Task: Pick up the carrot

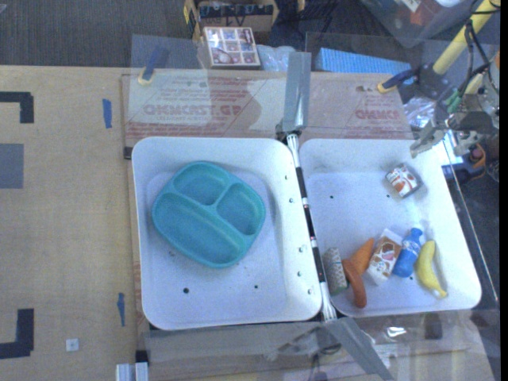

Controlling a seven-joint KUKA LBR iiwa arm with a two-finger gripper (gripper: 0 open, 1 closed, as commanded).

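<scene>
End effector (429,140) hovers past right bin's (468,236) far corner (upper rt) — well apart from carrot (359,270).

the arm (476,22) is cut off by the top and right edges, and the pincer is lost in a tangle of cables and metal, its parts too small to sort out. the carrot's (359,270) lower end blurs into a second orange piece. the small carton's (385,256) print is unreadable, as is the label on the packet (402,181). the grey object (333,267) beside the divider is too blurred to name.
</scene>
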